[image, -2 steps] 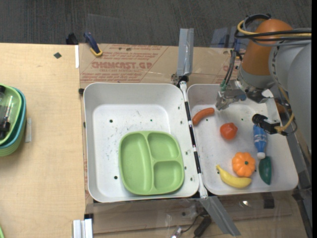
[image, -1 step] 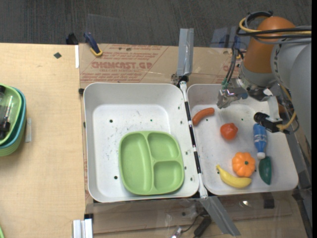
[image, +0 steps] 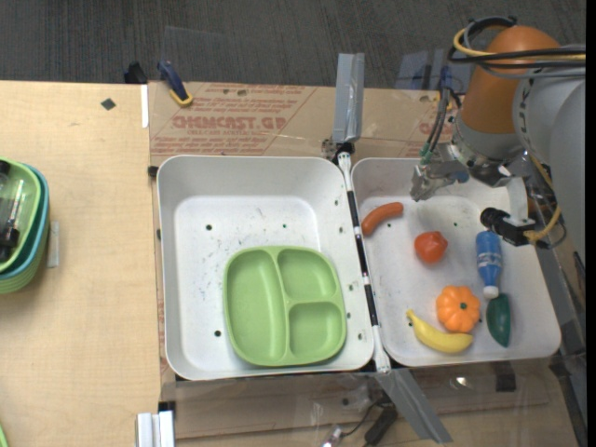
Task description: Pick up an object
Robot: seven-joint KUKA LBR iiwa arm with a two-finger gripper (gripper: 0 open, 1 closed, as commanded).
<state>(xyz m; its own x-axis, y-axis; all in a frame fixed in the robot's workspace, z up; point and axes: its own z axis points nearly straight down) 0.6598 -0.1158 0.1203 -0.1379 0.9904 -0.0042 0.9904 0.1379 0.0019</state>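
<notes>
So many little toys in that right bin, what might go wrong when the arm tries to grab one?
The pumpkin, banana and green pepper lie crowded together, so the tool may knock neighbours. The round tomato might roll away. The sausage lies near the bin wall, leaving little room.

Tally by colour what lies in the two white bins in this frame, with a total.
Green: 2, divided plate in the left bin, dark green vegetable in the right
Orange: 2, sausage, pumpkin
Red: 1, tomato
Blue: 1, bottle
Yellow: 1, banana
Total: 7
</notes>
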